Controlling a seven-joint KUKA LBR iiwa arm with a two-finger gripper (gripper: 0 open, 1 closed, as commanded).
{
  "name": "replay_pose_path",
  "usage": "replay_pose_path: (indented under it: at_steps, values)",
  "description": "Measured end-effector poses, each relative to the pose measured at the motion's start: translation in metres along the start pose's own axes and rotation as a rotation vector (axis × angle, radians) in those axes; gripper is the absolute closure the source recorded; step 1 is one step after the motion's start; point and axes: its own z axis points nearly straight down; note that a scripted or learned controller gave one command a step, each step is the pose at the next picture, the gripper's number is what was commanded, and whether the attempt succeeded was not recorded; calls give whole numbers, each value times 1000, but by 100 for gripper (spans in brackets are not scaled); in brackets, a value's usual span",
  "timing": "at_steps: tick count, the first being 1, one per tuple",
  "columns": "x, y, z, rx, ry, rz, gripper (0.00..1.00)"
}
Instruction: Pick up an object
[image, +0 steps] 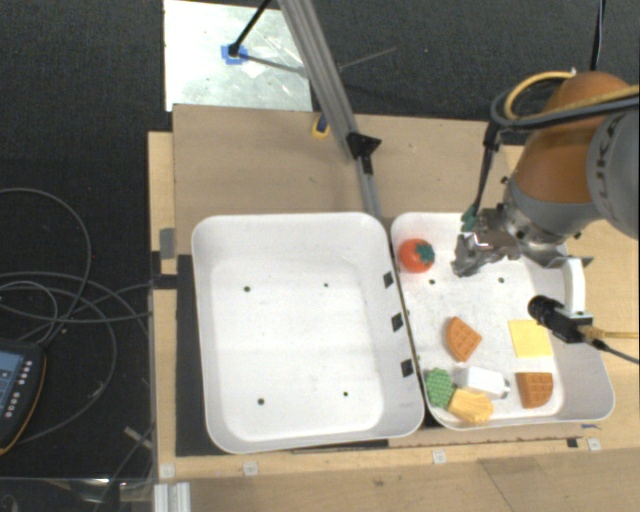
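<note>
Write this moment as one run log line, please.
gripper: over right bin, nothing seen held | nearest: tomato | left bin: no toys

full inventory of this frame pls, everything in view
Left bin: 1, white, bench left.
Right bin: 1, white, bench right.
Tomato toy: 1, red with green top, right bin far-left corner.
Orange wedge: 1, orange, right bin middle.
Yellow block: 1, yellow, right bin right side.
Orange waffle piece: 1, orange, near-right.
Green piece: 1, green, near-left.
Yellow piece: 1, yellow, near edge.
White piece: 1, white, near edge.
Gripper: 1, grey, over right bin's far part beside tomato toy.
</note>
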Motion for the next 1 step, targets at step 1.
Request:
replay_pose_path:
  at_steps: [1]
  values:
    - [53,-25,-4,2,1,-1,100]
